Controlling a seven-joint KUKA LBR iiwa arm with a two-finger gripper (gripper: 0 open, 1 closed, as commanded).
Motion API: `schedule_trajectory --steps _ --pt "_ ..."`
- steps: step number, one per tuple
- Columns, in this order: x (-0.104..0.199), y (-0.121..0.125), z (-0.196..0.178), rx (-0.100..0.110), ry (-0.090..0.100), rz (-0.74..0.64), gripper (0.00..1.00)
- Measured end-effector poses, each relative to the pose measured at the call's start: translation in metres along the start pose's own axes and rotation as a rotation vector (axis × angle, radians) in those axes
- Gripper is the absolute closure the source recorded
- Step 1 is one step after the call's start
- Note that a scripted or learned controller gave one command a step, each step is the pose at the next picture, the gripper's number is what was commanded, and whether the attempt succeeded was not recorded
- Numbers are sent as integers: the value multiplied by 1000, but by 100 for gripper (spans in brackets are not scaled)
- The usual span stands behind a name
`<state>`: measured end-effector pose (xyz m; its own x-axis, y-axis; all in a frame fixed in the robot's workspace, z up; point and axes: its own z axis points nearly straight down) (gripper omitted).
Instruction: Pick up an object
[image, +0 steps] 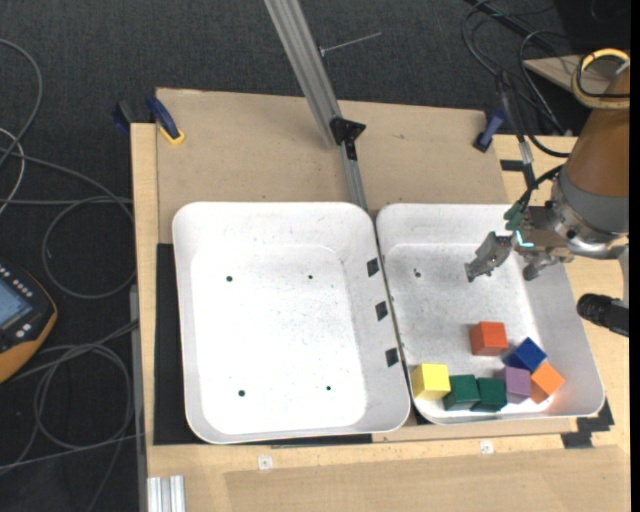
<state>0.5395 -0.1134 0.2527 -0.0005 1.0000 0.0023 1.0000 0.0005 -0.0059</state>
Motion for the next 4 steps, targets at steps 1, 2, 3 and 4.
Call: schedule_trajectory --steps 1,2,3,4 --pt "0 1 -2 -5 -1 0 0" --pt "-8 -6 53 2 0 2 0" --pt "-12 -10 115 3 1 1 0" --pt "-12 -11 156 -1 0 1 0"
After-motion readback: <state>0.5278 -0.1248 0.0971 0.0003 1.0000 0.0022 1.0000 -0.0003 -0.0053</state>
